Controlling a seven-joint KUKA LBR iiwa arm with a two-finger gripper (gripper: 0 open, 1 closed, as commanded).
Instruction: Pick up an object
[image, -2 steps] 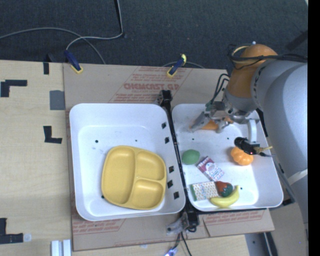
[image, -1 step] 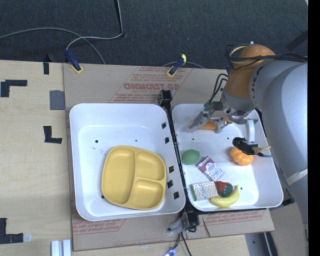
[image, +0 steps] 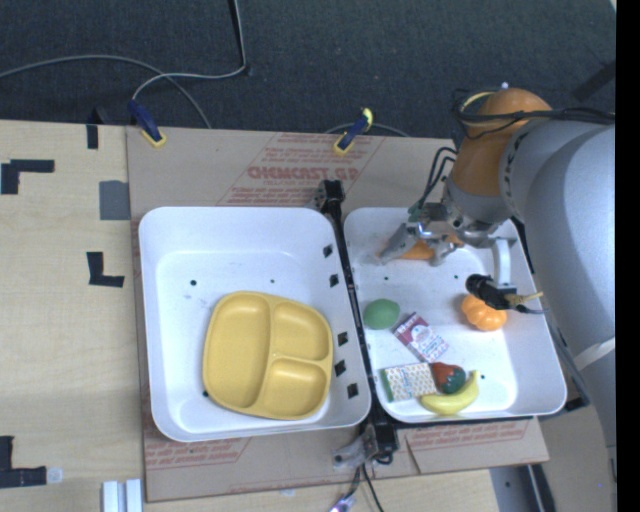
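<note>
In the right bin, toward its far side, I have the gripper hanging low over the white floor. The arm comes in from the right. Its grey bulk is in the foreground, and its orange band is bent over the bin's far right corner. The wrist tips down and to the left, so the tool points at a slant toward the divide between the two bins.

Whether the gripper is apart or together I cannot tell: it reads as one blurred grey wedge. A small orange piece lies right against the gripper's underside, and the tool covers part of it. I cannot say that it is gripped, or what it is.

The rest of the right bin is easier to read. A round orange fruit sits near the right wall, and a green lump sits near the left wall. Between them and nearer to me lies a red and white packet. Along the near wall a checked packet is beside a red and green thing, and a banana touches that thing from below. The print on both packets is too small to read. The arm cuts off the bin's right rim.

The left bin holds a yellow divided plate.
</note>
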